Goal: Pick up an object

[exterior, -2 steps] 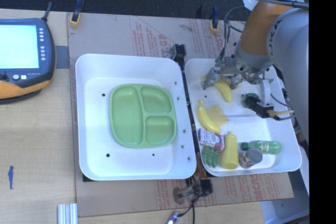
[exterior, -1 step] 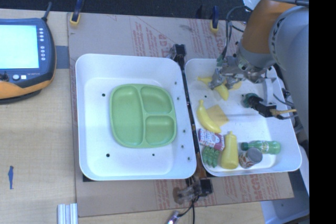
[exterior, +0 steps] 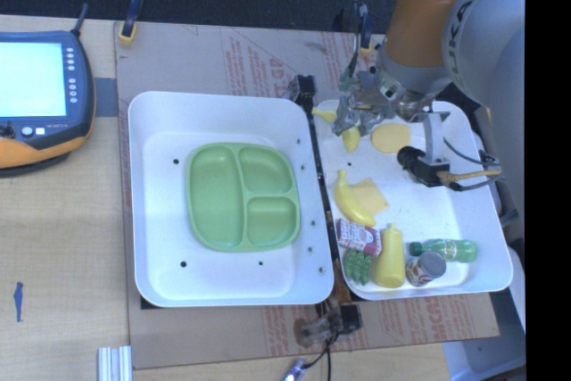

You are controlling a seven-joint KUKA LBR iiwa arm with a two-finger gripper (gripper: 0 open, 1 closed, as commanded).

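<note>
Hand [exterior: 350, 122] low at right bin's [exterior: 477, 219] far corner, over small yellow piece [exterior: 351, 138]; finger state unclear. Nothing lifted yet.

The arm [exterior: 486, 13] is bulky grey with a broad orange band; black cables loop above its metallic gripper [exterior: 357, 116].

Two white bins sit side by side. The left bin [exterior: 161, 281] holds a green divided tray [exterior: 243, 195]. The right bin [exterior: 477, 281] holds a banana [exterior: 355, 201], a yellow bottle [exterior: 391, 256], a green bottle [exterior: 446, 249] and a can [exterior: 426, 268] (clustered at its near end). The gripper [exterior: 352, 122] hangs over the right bin's far corner, a small yellow piece [exterior: 351, 139] just below it. A teach pendant [exterior: 40, 98] lies at left.
</note>
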